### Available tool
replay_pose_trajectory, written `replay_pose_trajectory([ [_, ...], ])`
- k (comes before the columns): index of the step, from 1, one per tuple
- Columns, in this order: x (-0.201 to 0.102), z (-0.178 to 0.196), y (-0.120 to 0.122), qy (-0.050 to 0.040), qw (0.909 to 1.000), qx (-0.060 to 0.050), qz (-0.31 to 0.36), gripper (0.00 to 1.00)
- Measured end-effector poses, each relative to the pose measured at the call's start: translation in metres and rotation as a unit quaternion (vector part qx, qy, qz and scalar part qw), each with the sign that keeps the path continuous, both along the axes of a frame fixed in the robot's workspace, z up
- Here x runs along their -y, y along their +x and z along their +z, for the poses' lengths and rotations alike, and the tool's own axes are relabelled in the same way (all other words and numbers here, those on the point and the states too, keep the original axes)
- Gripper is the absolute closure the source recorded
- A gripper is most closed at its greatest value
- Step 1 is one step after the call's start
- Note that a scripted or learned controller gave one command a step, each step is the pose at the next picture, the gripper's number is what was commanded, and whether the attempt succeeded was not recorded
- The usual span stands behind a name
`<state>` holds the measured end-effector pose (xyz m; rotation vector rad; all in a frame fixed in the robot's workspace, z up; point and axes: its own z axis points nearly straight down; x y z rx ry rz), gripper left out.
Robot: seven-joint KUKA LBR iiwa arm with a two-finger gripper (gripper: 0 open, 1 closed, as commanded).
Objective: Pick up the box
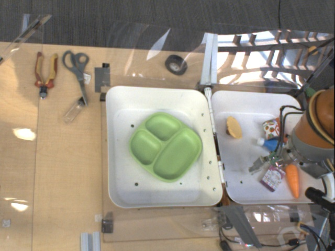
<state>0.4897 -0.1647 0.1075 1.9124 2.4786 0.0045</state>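
A small red, white and green box (pixel 270 128) stands in the right bin (pixel 246 190), near its back right. My gripper (pixel 265 164) hangs low over that bin, a little in front of the box and apart from it, just above a purple packet (pixel 272 178). The grey arm with its orange band (pixel 319 120) comes in from the right and covers the bin's right side. Nothing shows as held.
Also in the right bin are a yellow-orange piece (pixel 234 127), a blue item (pixel 270 144) just in front of the box, and a carrot (pixel 292 181). A green divided plate (pixel 166 146) lies in the left bin (pixel 118 156). Pliers (pixel 44 73), scissors (pixel 77 69) and a tape roll (pixel 176 64) lie on the bench.
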Motion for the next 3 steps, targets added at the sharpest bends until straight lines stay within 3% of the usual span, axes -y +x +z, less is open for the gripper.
replay_pose_trajectory([
  [1,0.0041,-0.0125,0.0039,-0.0033,0.9999,0.008,-0.011,0.00],
  [3,-0.0017,-0.0119,0.0050,-0.0045,0.9991,0.010,-0.041,0.00],
])
